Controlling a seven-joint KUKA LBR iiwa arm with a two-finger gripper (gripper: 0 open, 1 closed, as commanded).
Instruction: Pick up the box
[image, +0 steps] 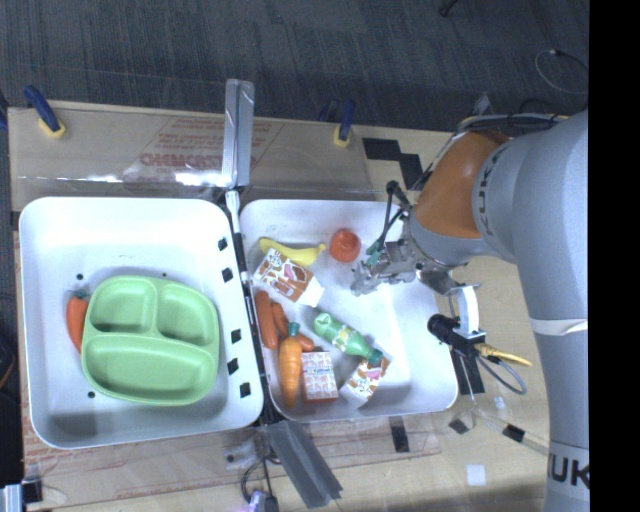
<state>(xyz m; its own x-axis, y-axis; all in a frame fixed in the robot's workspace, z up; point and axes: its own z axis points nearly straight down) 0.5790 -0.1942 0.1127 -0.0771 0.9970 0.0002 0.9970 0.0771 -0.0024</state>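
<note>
The bench (90, 130) is viewed from one fixed camera set above it, tilted downward at a slant. Both white bins are taken in whole, the left bin (40, 330) and the right bin (425, 370), from moderate height; the arm (530, 220) is seen entering at the right.

- In the right bin (420, 390) we see bare floor along the right side and lower right corner, open from above.
- The left half is crowded: a box (286, 277), banana (290, 250), carrots (275, 330), green bottle (345, 337) and two small cartons (340, 378) lie close together.
- A red ball (345, 243) sits just left of the gripper (375, 270).
- In the left bin (40, 300), a green tray (150, 338) takes the centre; we see bare floor above it.
</note>
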